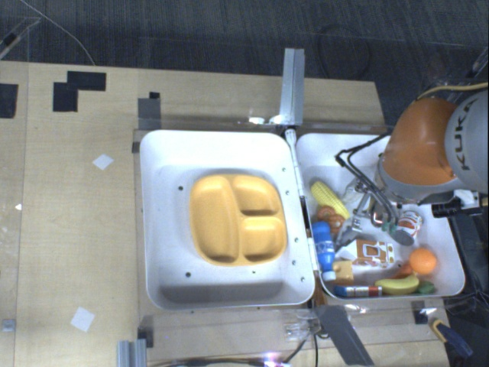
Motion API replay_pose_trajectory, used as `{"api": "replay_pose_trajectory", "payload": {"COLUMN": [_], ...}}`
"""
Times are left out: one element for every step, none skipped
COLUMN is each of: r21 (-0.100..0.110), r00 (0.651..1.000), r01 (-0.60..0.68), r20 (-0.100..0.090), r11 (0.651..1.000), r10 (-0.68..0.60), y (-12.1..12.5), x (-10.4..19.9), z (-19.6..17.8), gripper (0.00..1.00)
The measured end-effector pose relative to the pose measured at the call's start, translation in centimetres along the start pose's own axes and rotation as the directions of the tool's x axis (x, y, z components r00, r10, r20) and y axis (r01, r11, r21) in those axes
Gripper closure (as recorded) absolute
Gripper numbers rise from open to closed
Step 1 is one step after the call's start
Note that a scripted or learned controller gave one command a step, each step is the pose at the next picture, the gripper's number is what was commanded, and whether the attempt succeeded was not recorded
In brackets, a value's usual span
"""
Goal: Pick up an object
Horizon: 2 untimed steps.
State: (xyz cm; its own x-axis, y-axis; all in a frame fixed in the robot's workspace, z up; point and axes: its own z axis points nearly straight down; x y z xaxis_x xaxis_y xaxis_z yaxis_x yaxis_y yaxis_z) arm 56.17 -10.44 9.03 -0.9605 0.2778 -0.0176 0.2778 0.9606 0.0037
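The right bin (321, 153) holds a pile of small items: a corn cob (328, 196), a blue bottle (323, 245), an orange ball (422, 261), a banana (399, 284), a marker (357, 290) and a printed packet (376, 253). My gripper (365, 214) hangs low over the middle of this pile, just right of the corn cob and above the packet. Nothing shows clearly between its fingers. The arm's orange band (416, 144) sits above it at the right.
The left bin (160, 174) holds a yellow divided tray (237, 219). A metal post (293, 82) stands at the back between the bins. Black cables (359, 153) loop from the wrist over the right bin's back half.
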Motion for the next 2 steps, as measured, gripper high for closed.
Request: {"api": "replay_pose_trajectory", "payload": {"r21": [0.003,-0.001], "r00": [0.995,0.994], "r01": [-0.095,-0.105], "r20": [-0.011,0.007], "r11": [0.996,0.994], "r10": [0.095,0.105], "y": [-0.5,-1.2], "x": [1.9,6.7], "z": [-0.5,-0.2], "gripper": [0.0,0.0]}}
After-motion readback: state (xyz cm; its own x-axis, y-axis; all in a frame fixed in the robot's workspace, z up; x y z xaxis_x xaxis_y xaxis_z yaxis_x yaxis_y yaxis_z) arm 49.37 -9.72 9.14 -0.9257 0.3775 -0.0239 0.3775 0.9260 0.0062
